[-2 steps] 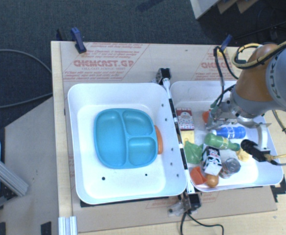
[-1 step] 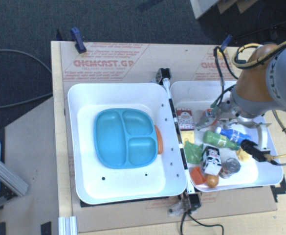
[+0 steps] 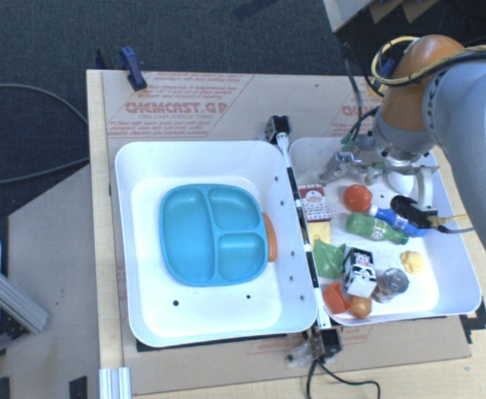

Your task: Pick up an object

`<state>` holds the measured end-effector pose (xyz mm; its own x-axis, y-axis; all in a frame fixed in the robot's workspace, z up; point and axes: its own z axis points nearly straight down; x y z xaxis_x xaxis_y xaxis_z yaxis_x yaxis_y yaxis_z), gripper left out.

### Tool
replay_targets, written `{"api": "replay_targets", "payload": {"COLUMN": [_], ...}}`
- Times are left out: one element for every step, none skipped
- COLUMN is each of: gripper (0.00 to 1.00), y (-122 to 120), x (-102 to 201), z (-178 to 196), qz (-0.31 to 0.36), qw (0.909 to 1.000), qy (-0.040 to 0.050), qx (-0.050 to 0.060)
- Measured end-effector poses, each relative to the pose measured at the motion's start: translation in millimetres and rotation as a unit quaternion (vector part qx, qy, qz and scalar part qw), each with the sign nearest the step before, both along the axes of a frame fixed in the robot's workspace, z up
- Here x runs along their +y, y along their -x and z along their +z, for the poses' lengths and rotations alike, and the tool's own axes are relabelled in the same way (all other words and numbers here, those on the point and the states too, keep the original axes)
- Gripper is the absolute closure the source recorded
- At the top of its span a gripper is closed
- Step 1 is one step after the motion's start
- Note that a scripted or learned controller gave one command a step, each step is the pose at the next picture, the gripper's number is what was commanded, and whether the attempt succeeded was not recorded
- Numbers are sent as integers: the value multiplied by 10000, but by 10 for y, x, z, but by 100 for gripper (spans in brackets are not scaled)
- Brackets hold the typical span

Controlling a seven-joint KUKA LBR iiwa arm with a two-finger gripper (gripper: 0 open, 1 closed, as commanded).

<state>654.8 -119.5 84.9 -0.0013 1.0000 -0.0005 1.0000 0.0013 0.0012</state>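
Observation:
My gripper point(image 3: 365, 166) hangs over the back of the right bin point(image 3: 457, 283), below the arm's orange band. Just in front of it lies a red tomato-like ball point(image 3: 357, 196). To the ball's right lies a green bottle point(image 3: 377, 228) with a blue cap. A red and white box point(image 3: 313, 203) leans by the bin's left wall. Further forward lie a green piece point(image 3: 329, 259), a black and white carton point(image 3: 360, 272), a silver object point(image 3: 392, 283), a yellow piece point(image 3: 411, 262) and an orange-red piece point(image 3: 339, 298). Nothing is visibly held.
The left bin point(image 3: 143, 181) holds a blue divided plate point(image 3: 213, 233) with an orange item point(image 3: 270, 238) at its right edge. A black clamp point(image 3: 278, 127) sits at the back of the divider between the bins. The grey arm point(image 3: 467, 98) covers the right bin's back right corner.

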Motion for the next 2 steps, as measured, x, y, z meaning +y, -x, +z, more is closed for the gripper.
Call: {"api": "replay_targets", "payload": {"gripper": [0, 0], "y": [450, 328], "x": [-56, -520], "z": [-4, 0], "qz": [-7, -8], "qw": [10000, 10000], "qy": [-5, 5], "qx": [15, -2]}}
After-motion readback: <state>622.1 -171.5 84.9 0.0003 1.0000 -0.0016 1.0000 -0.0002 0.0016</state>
